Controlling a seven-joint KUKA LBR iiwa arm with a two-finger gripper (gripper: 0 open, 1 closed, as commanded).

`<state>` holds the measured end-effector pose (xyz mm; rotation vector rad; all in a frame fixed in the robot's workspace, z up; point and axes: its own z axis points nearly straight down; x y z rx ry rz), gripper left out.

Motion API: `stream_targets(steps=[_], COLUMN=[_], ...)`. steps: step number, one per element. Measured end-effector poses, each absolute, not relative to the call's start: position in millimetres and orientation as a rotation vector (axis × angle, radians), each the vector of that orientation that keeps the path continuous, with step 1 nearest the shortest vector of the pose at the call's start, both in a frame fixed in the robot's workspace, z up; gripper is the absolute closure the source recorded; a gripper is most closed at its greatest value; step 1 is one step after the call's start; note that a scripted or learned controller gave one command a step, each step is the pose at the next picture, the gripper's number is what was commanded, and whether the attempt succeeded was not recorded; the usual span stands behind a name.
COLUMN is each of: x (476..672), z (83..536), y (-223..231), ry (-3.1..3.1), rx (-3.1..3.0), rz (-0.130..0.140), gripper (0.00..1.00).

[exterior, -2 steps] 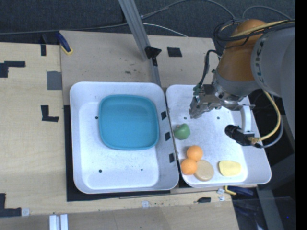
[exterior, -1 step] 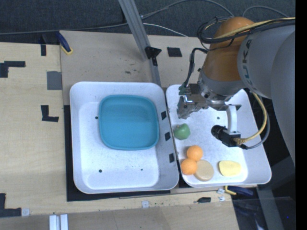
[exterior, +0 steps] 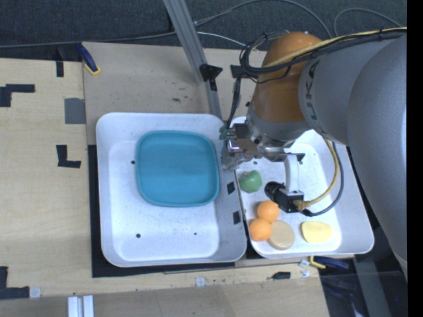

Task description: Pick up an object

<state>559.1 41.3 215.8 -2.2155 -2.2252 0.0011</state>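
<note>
Overhead, bench (exterior: 39, 197) wood, dark floor (exterior: 79, 8) behind bins (exterior: 112, 137)

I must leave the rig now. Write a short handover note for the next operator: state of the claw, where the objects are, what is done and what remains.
Claw: low in the right bin, at its far left, right above the green object. No object is seen between the fingers.
Left bin: holds the blue plate, lying flat.
Right bin: green object next to the claw; two orange balls close together at the near left; tan round piece beside them; yellow piece to the right.
Done: arm has reached into the right bin.
Left: grasp and lift one object; nothing is picked up yet.
</note>
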Motion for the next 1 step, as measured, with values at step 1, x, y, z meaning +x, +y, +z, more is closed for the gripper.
stream_targets(steps=[1], x=[554.1], z=[218.4], y=[96.4], ry=[-2.227], rx=[-2.215], rz=[0.000], gripper=[1.00])
